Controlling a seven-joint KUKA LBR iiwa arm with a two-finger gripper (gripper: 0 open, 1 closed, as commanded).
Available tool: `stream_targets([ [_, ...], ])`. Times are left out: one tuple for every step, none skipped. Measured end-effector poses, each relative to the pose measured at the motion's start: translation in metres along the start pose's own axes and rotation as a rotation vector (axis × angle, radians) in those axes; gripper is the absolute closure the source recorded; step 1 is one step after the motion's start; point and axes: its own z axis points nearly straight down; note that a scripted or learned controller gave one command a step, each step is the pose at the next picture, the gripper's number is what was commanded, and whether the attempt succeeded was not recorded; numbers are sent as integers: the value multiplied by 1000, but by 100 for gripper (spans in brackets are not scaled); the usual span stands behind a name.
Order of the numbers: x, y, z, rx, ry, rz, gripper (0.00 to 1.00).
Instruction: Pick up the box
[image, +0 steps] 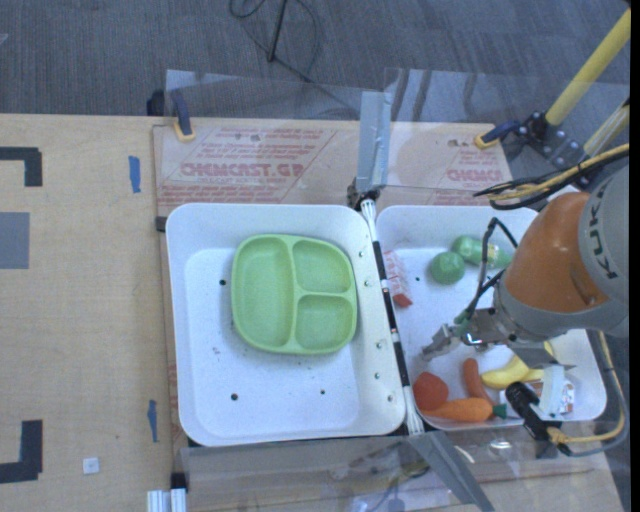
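A small white and red box (394, 274) lies flat against the left wall of the right bin (420, 222). My gripper (443, 342) hovers over the middle of that bin, below and to the right of the box and well apart from it. It points left, open, with nothing between its fingers. The grey arm with its orange band (548, 262) covers the right side of the bin.
Two green round pieces (447, 266) lie at the bin's back. A red piece (431, 390), orange carrots (462, 409), a yellow banana (506, 374) and a white and red packet (558, 392) crowd its front. The left bin (200, 330) holds a green divided plate (294, 293).
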Motion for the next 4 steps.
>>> stream_targets([
  [-28,-23,-213,8,0,61,0],
  [-47,-25,-187,11,1,154,0],
  [-1,-11,-40,10,2,38,0],
  [-12,60,0,0,-2,100,0],
])
